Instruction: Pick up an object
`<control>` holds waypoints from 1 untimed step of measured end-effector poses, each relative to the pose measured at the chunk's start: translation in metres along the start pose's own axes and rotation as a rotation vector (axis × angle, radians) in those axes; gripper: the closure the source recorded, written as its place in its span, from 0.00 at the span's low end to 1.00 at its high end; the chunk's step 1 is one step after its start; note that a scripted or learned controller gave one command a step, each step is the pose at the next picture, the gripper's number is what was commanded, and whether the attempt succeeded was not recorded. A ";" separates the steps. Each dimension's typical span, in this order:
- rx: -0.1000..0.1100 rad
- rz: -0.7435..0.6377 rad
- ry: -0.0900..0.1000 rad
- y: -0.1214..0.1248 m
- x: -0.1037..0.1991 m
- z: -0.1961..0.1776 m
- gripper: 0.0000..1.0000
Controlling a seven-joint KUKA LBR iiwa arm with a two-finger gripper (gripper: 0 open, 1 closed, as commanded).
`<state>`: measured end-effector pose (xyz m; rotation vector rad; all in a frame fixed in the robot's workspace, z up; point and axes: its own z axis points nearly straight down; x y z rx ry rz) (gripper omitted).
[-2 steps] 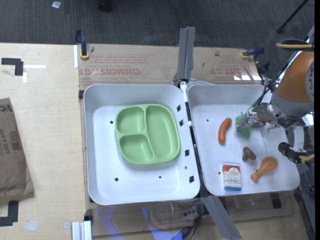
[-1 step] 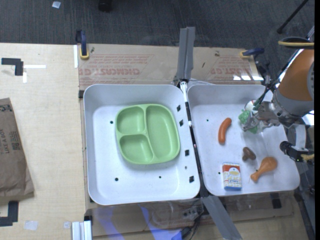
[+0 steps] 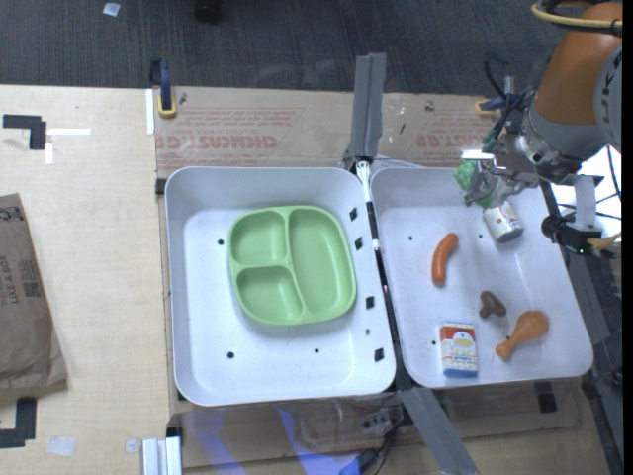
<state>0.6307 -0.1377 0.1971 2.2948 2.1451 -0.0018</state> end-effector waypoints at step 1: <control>0.002 -0.081 0.000 0.010 -0.014 0.036 1.00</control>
